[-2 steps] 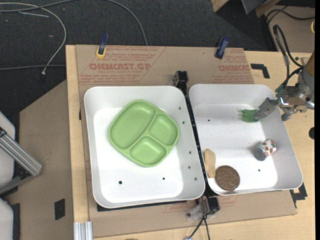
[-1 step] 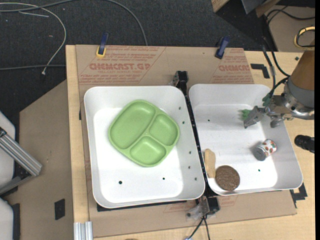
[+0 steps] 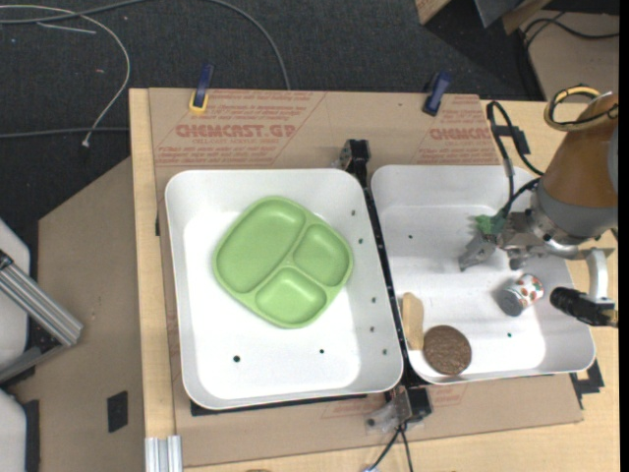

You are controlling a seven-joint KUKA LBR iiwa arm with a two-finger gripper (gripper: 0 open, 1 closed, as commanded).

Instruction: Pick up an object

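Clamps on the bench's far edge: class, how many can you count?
2. One clamp sits above the left bin; the other clamp sits above the right bin. None looks hidden.

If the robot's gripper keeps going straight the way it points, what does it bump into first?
Probably the bare white floor of the right bin. The gripper points down and leftward there, with nothing lying in that line. Depth is hard to judge from above.
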